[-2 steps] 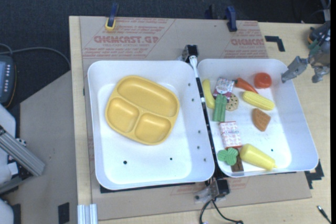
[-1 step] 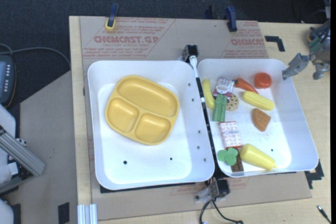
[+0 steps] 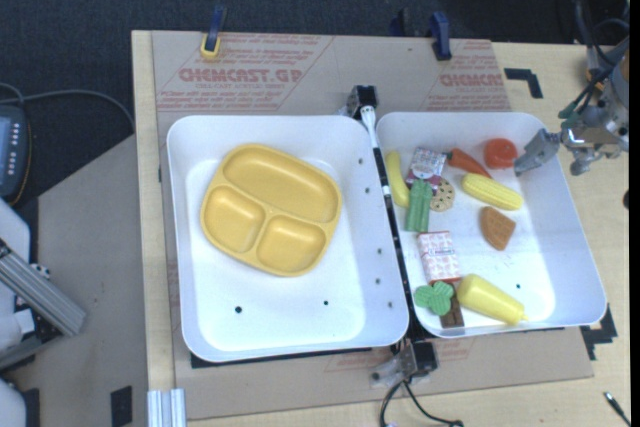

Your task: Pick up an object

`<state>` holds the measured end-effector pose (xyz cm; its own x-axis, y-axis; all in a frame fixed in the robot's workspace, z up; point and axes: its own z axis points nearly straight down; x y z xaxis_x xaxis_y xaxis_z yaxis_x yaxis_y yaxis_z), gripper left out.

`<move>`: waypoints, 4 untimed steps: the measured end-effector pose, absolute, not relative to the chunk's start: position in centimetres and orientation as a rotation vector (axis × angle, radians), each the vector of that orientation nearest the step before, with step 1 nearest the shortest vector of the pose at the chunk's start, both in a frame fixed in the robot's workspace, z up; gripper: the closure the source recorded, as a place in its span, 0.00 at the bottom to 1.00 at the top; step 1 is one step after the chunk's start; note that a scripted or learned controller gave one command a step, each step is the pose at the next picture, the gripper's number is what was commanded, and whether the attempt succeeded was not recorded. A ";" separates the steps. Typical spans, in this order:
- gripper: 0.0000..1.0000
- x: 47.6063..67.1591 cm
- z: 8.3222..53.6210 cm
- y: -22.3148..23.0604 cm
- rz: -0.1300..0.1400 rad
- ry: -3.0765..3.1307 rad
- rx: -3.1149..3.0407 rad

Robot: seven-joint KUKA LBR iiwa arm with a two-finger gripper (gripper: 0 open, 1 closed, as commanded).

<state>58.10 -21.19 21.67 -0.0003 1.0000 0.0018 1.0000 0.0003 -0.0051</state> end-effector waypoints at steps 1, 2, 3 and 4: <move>0.00 57.1 16.5 -20.7 0.004 -2.217 -2.216; 0.00 57.4 10.7 -21.4 0.003 -2.218 -2.218; 0.00 57.5 8.4 -21.2 -0.002 -2.220 -2.215; 1.00 57.5 9.6 -21.3 -0.002 -2.222 -2.219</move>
